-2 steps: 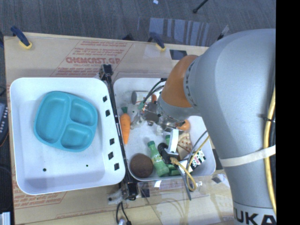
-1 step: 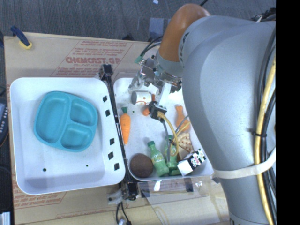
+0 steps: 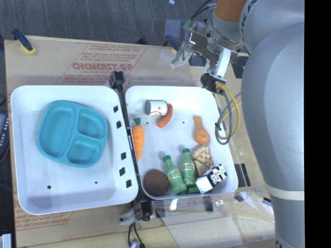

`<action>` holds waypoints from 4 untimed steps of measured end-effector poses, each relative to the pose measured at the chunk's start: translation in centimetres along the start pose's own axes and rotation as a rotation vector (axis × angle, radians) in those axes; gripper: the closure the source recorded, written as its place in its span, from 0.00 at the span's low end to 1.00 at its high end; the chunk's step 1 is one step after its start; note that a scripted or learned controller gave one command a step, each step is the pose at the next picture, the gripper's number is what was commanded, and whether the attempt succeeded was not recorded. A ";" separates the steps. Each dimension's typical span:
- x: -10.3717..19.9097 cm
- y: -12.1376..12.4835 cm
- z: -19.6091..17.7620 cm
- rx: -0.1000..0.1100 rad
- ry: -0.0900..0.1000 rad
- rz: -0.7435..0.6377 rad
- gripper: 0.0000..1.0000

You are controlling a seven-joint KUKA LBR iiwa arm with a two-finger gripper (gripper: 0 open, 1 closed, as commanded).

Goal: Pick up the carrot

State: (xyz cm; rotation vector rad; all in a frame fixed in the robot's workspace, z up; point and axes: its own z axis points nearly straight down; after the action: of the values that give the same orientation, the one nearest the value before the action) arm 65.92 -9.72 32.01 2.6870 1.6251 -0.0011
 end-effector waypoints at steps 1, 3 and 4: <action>-8.4 3.9 7.1 0.018 -0.009 0.044 0.00; -7.6 3.3 7.4 0.001 0.002 0.320 0.00; -10.3 3.1 8.4 0.011 0.000 -0.013 0.00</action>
State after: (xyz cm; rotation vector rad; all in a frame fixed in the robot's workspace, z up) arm 63.88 -20.29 23.58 2.6841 1.6470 -0.0098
